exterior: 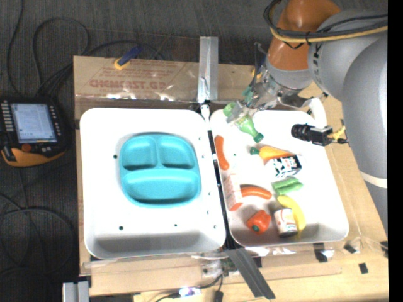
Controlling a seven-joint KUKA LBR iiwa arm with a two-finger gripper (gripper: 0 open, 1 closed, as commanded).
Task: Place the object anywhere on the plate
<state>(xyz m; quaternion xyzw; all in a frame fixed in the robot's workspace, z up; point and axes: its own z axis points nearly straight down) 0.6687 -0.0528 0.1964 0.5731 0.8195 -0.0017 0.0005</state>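
My pincer (242, 113) is grasping a green bottle (251, 129); carrot (272, 151) lying just below, plate (160, 168) far left.

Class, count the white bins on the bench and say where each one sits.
2. The left bin holds the blue plate; the right bin beside it holds the toy foods, with the pincer over its far edge. No others appear hidden.

Blue plate (160, 170) alone in left bin (101, 219), open above, right bin (327, 212) crowded with toy food (277, 200), arm (352, 55) over far right corner.
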